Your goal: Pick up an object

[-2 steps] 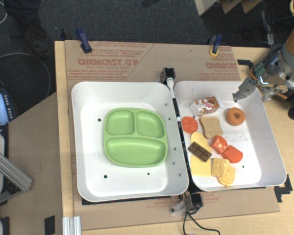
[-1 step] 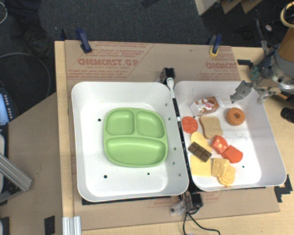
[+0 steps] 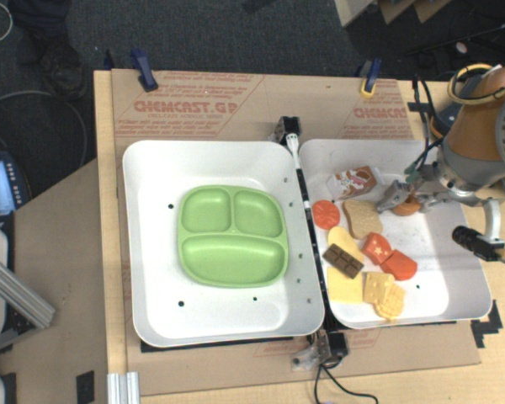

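Toy food (image 3: pixel 366 259) fills right bin (image 3: pixel 467 297); board (image 3: pixel 185 106) reads "CHEMCAST GP".

Arm (image 3: pixel 475 133): rounded grey housing, broad orange band above wrist, yellow ring at top end. Black cables along side facing right bin (image 3: pixel 454 297). Pale silver wrist flange below band. Gripper (image 3: pixel 401 199): dark metallic fingers, black bracket over right bin's rim.

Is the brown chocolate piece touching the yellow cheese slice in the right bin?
Touching. The camera view shows the chocolate piece lying on top of the yellow cheese slice, with no white bin floor between them.
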{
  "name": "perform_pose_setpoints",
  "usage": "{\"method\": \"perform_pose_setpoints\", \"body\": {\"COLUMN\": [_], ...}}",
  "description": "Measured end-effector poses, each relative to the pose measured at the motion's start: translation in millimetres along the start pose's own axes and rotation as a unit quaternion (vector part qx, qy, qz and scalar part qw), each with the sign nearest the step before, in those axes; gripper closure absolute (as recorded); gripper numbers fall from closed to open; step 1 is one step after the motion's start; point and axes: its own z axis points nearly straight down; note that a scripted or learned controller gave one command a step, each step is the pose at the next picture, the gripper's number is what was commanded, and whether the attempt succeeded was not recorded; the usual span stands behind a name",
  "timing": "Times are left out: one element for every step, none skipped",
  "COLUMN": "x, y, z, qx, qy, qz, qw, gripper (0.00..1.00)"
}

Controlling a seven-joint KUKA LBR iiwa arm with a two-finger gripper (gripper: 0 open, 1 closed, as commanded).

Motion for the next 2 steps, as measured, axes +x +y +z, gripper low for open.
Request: {"method": "perform_pose_setpoints", "body": {"x": [-0.2,65.6], "y": [3.1,56.6], "z": [-18.2,-4.4], "qx": [-0.006,0.007], "qy": [-0.002,-0.002], "qz": [0.000,-0.003], "qw": [1.0000,1.0000], "gripper": [1.00,1.00]}}
